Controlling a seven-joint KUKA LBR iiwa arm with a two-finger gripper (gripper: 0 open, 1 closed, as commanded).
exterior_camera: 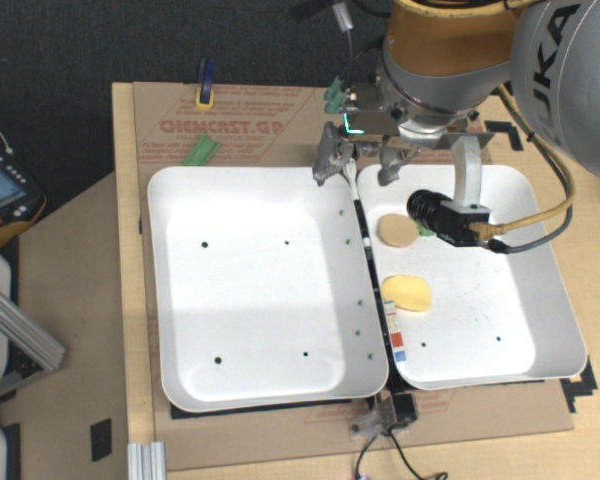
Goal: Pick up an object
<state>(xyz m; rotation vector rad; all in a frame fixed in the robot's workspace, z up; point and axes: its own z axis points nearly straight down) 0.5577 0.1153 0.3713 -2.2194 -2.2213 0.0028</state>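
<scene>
Down at the near edge we see a small black connector (400, 409) with a cable trailing off the bench, sitting just below the seam where the two white bins meet. Moving up, the left bin (180, 298) shows us its bare white floor with a few dark dots, and the right bin (540, 308) is where the action is. Nearest to us in that bin, right against the dividing wall, lies a slim white stick with red and blue marks (394, 334). Just above it rests a yellow rounded piece (410, 293), flat on the floor, and a little farther on we find a tan disc (398, 231), also lying loose. Beside the disc on its right there's a black cylinder (442, 218) mounted on the arm, with a tan hose running off to the right and a sliver of something green tucked under it. Now the gripper (355, 170): it hangs over the far end of the divider, its two grey fingers spread apart, one over each bin's rim, and nothing sits between them. Behind it all, the brown board (250, 123) carries a green strip (201, 150) and a yellow-and-blue clip (206, 88).
</scene>
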